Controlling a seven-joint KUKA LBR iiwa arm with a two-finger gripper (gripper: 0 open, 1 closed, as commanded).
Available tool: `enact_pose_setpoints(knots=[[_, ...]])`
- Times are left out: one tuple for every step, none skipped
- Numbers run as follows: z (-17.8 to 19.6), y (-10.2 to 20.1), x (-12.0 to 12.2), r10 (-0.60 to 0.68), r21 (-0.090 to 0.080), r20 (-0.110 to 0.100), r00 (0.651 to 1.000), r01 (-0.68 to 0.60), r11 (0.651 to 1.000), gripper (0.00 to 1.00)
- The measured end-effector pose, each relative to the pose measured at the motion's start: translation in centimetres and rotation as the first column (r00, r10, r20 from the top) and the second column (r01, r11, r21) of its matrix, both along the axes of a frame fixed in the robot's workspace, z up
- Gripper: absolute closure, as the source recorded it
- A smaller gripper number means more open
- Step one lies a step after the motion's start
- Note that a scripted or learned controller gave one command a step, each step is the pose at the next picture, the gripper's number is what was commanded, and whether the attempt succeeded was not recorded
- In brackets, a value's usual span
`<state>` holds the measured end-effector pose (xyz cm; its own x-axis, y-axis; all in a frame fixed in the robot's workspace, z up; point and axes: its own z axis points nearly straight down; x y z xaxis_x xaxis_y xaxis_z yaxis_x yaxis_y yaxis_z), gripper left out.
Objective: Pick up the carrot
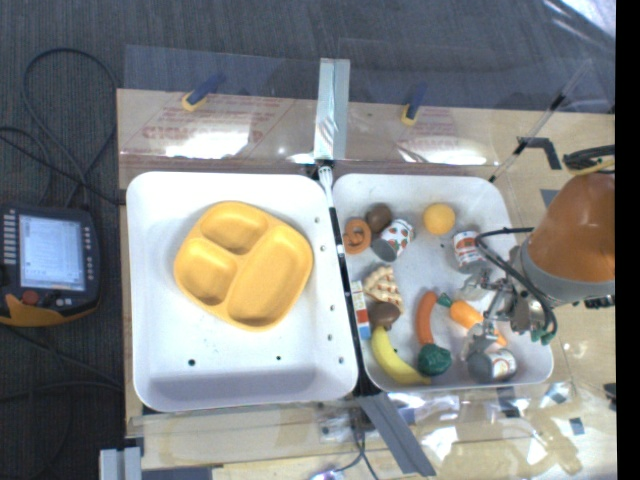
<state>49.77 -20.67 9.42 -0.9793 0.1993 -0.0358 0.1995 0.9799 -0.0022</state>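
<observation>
Just to the view's left of the gripper point(493, 320), in the right bin point(520, 230): carrot point(427, 315), slim, orange-red, smooth, rounded at both ends. Lies flat on the white floor of the bin, apart from the gripper, with a small orange piece point(463, 314) between the two. Long axis near upright in the camera view, leaning slightly, upper end tipped toward the gripper's side, lower end ending just above a dark green lump point(435, 358); cannot tell whether that lump is joined to it. Cannot tell which end is the tip. Farther from the gripper on the same side, beyond the carrot's lower end: yellow banana point(393, 358), curved along the bin's near-left corner. Just below the gripper in the picture: a grey and silver object point(492, 365). Above the gripper: a small can point(467, 248) with a red and white label, print too small to read, and a yellow ball point(438, 218) beyond it. Gripper itself hangs low over the bin's right half amid dark cables, under the orange band; cannot tell if open or closed, and holds nothing that shows. Well away, across the divider in the left bin point(160, 358): a yellow plate point(243, 263) with three compartments. No legible writing anywhere.
</observation>
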Motion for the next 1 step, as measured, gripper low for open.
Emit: enact_pose_setpoints(knots=[[0.97, 0.08, -0.06, 0.003, 0.000, -0.008, 1.000, -0.003, 1.000, 1.00]])
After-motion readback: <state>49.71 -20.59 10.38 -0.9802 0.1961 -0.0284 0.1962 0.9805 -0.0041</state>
